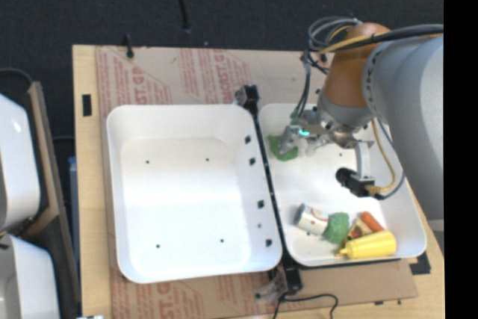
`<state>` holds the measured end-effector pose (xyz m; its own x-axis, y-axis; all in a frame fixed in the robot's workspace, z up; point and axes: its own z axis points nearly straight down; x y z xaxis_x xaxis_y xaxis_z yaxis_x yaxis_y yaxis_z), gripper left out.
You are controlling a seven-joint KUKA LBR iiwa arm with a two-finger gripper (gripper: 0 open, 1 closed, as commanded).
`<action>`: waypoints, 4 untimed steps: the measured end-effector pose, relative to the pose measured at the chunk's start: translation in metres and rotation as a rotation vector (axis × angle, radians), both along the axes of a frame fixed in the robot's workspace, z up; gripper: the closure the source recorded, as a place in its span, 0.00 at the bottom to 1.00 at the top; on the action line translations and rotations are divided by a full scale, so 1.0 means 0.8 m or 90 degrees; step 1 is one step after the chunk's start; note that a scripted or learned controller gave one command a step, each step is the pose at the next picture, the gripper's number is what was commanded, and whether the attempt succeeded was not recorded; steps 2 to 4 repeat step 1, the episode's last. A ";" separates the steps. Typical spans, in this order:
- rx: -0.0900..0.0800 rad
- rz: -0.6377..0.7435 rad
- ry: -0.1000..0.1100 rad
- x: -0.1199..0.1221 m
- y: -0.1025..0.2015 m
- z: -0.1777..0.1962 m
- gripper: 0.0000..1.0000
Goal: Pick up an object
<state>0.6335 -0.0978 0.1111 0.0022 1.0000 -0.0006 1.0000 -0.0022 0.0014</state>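
Green object (pixel 284 148) in right bin (pixel 396 194)

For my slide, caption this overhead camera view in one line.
Arm's hand low over a green toy in the right bin; yellow bottle near its front edge.

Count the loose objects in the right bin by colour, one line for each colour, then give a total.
Green: 2, a green object under the gripper, a green piece
Yellow: 1, yellow bottle
Orange: 1, orange piece
White: 1, white tube
Total: 5
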 end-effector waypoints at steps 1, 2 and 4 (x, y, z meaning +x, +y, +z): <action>0.000 0.001 0.001 0.003 -0.002 -0.013 0.00; 0.000 0.001 0.001 0.003 -0.002 -0.013 0.00; 0.000 0.001 0.001 0.003 -0.002 -0.013 0.00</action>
